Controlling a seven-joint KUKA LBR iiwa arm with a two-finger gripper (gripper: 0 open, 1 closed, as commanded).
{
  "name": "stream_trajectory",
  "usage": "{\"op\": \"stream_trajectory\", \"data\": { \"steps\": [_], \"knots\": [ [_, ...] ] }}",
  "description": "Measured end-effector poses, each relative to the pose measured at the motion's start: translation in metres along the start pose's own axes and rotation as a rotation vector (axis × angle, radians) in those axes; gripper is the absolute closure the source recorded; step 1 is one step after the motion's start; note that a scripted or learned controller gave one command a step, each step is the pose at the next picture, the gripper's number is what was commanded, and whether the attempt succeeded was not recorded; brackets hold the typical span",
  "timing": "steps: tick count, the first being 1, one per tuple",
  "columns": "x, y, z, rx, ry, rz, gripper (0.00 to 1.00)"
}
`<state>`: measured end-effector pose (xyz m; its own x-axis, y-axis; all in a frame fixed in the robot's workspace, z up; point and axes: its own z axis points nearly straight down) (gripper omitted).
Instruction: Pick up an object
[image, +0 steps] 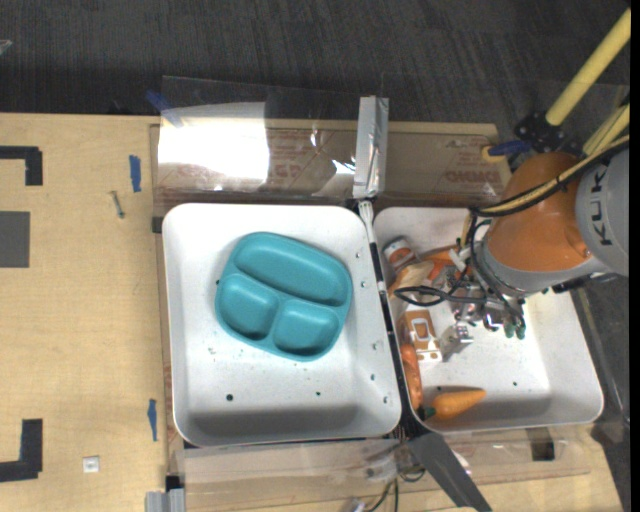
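Item: carrot, near the right bin front wall, below my gripper; light, stiff, smooth, best gripped mid-body; jaw opening cannot be told.

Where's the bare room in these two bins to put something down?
Left white bin: bare floor all around the teal divided plate, widest below it. Right white bin: bare right of the orange carrot; its left side is crowded with small items under the gripper.

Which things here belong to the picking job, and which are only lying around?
For the job: gripper, carrot, the small items along the right bin's left side.
Lying about: teal divided plate in the left bin, clear plastic sheet behind.
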<state>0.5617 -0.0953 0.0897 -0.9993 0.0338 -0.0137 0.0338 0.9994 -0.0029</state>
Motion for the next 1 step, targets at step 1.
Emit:
{"op": "stream_trajectory", "data": {
  "steps": [1],
  "knots": [
    [0.0337,-0.0513,0.0,-0.001,0.002,-0.267,0.0]
  ]
}}
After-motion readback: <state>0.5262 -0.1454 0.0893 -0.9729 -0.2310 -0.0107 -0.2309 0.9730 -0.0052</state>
